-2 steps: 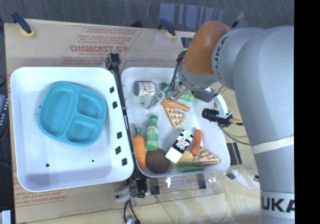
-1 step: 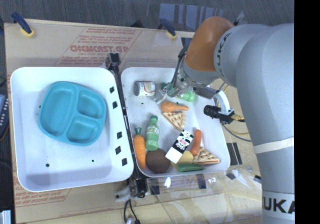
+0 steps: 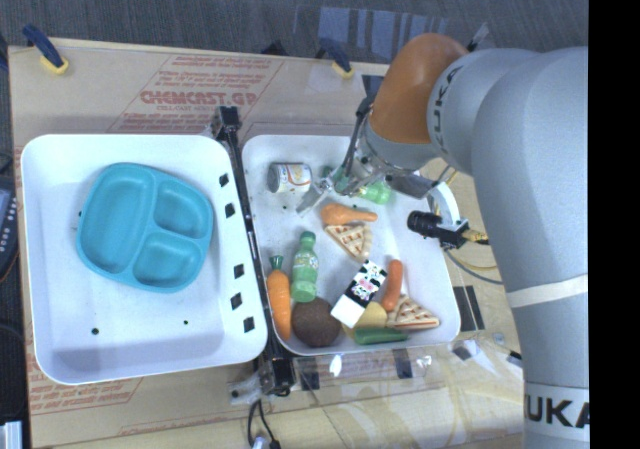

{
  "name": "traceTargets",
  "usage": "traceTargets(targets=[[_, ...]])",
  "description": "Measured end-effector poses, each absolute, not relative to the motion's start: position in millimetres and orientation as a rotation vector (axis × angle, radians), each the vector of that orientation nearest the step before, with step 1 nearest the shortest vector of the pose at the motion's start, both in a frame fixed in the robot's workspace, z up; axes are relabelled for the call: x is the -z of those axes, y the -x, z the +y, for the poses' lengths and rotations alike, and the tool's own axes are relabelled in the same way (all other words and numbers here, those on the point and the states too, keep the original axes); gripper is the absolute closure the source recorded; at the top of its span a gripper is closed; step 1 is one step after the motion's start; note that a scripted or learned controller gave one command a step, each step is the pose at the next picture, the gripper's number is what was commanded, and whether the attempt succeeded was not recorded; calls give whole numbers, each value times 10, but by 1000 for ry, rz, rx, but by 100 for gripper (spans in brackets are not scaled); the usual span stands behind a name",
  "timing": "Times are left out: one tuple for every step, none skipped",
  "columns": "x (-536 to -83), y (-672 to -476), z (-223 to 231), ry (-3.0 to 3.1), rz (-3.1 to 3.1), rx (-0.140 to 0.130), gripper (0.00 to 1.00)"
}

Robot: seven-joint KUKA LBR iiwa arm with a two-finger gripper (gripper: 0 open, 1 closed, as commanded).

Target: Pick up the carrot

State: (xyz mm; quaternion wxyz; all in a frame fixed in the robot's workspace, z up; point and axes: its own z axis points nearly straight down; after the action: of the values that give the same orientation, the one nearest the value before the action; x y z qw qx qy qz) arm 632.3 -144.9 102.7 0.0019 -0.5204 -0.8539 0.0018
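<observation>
Camera view, read from the near rim of the right bin point(image 3: 452, 289) towards the far one. Nearest us we mark a brown round piece point(image 3: 316, 323), a waffle wedge point(image 3: 411, 314) and a black-and-white carton point(image 3: 362, 288).

Against this bin's left wall, as the view shows it, lies the carrot point(image 3: 280, 305). We take it for the carrot from its orange body and its green tuft. Its long axis runs almost straight from near to far, with the tuft at the far end. It touches the brown piece on one side, and a green bottle point(image 3: 304, 266) stands just beside its far half.

Farther in we find a second waffle wedge point(image 3: 351, 237), then a small orange tapered piece point(image 3: 348, 214) that lies crosswise and could also pass for a carrot.

Farthest, the gripper point(image 3: 340, 185) hangs low just beyond that piece, near a tin can point(image 3: 290, 177). We cannot tell how far it is open, and we see nothing held in it.

We judge that the tufted carrot lies nearer the camera than the tool and to the view's left of it. The bottle and the waffle wedge stand between the two. A grasp there would need to close across the carrot's width, clear of the wall.
</observation>
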Motion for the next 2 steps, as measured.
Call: traceTargets(targets=[[-907,-5745,-1412,1568,-2715,-3,0],[-1019,-5760,-1413,1554,-2724,-7,100]])
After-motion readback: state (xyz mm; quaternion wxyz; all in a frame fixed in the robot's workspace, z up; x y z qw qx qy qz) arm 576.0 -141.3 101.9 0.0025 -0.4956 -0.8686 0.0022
